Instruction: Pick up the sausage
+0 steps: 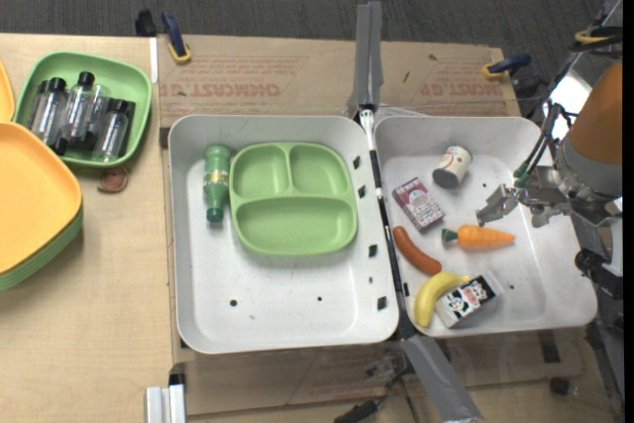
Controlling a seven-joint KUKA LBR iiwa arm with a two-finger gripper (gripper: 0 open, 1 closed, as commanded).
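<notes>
The sausage (417, 250), reddish-brown and short, lies in the right bin (535, 307) near its left wall, slanting down to the right. My gripper (501, 204) hangs over the right part of that bin, just above the toy carrot (479, 237) and well to the right of the sausage. Its fingers (492, 209) point left and are spread open with nothing between them.
In the right bin also lie a banana (432, 296), a small black-and-white carton (466, 300), a red card box (418, 204) and a white cup (453, 165). The left bin (277, 312) holds a green divided plate (292, 196) and a green bottle (216, 181).
</notes>
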